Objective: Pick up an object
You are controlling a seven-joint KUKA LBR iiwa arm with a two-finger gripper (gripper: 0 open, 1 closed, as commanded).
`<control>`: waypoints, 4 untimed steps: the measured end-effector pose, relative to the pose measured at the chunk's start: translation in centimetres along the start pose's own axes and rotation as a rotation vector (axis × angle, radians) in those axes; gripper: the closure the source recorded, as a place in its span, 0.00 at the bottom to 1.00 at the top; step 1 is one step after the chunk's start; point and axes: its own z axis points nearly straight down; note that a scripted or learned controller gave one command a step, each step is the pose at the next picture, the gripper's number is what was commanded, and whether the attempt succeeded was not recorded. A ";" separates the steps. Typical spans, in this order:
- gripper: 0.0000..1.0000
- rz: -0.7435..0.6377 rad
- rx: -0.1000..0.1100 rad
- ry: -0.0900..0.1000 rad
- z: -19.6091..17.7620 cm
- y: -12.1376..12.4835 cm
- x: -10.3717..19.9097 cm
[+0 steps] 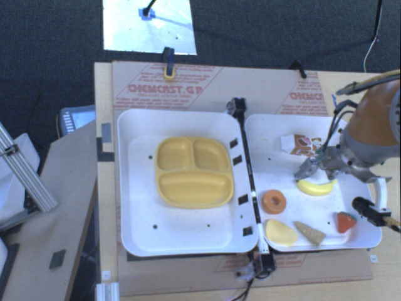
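Yellow banana (316, 187) lying mid right bin (263, 130), touching just below gripper (311, 170), not between its fingers; finger spread impossible to tell. Orange ring (274, 201), yellow piece (281, 232), tan wedge (310, 232) toward near edge; strawberry (345, 221) at near-right corner; carton (302, 144) toward far edge. Left bin (135, 168) carrying 1 yellow tray (192, 171)

Dark carpet (263, 17) (bluish) surrounds the wooden bench (103, 187).
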 end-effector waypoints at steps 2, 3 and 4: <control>1.00 -0.003 -0.011 -0.004 -7.6 0.8 -0.7; 1.00 -0.003 -0.007 -0.002 -9.6 0.9 -0.7; 1.00 -0.008 -0.006 -0.001 -10.1 1.8 3.8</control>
